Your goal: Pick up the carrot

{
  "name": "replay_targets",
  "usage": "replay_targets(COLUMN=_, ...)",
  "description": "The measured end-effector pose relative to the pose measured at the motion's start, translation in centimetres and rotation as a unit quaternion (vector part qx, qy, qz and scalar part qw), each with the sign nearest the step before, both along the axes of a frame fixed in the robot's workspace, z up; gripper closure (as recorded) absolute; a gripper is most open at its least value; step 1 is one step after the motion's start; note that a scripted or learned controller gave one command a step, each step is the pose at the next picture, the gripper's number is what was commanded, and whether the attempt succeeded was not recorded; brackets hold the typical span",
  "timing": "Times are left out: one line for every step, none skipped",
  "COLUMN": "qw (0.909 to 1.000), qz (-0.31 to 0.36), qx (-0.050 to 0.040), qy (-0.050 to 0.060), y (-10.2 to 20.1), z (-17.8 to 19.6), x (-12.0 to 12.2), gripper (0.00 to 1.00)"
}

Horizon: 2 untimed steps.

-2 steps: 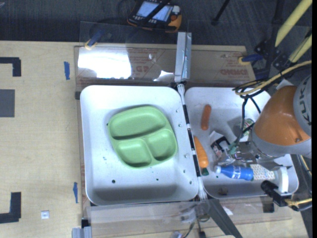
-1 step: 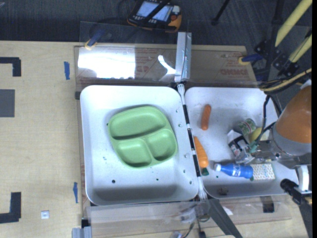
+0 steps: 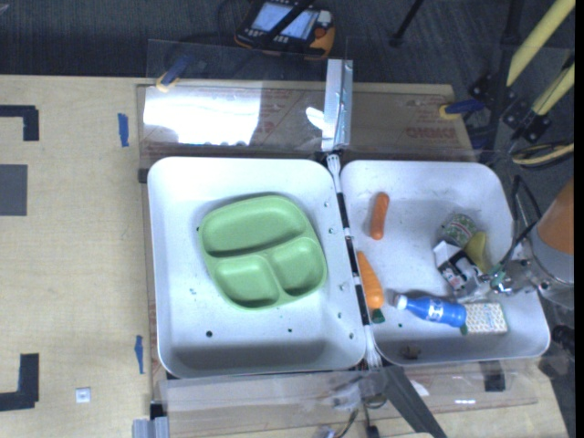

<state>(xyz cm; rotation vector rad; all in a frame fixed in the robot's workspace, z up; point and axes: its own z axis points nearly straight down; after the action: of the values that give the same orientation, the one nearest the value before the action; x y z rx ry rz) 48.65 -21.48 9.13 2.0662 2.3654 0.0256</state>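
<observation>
The carrot [image 3: 370,286] was seen lying against the right bin's [image 3: 415,179] left wall, lower centre. The gripper [image 3: 463,273] stood well right; its closure could not be told. A descent clear of the wall was advised.

Two shallow white bins sit side by side on the pale wooden bench [image 3: 73,290]. The left white bin [image 3: 173,336] holds a green plastic plate with three compartments [image 3: 263,249], lying near its middle. In the right white bin [image 3: 429,185], a blue plastic bottle with a white cap [image 3: 431,309] lies on its side near the front wall. Touching the bottle's right end is a small pale speckled sponge block [image 3: 486,318]. Behind the bottle lies a yellow-green crumpled packet [image 3: 463,229]. Beyond the bins, a dark handheld control pad with a lit screen [image 3: 285,26] rests on the floor.
</observation>
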Motion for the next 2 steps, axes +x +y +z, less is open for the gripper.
replay_targets(qw=0.9991, qz=0.042, qx=-0.0027, qy=-0.001, y=-0.2, z=0.0, x=0.0, gripper=1.00)
replay_targets(qw=0.9926, qz=0.122, qx=-0.0073, qy=-0.001, y=-0.7, z=0.0, x=1.0, gripper=1.00)
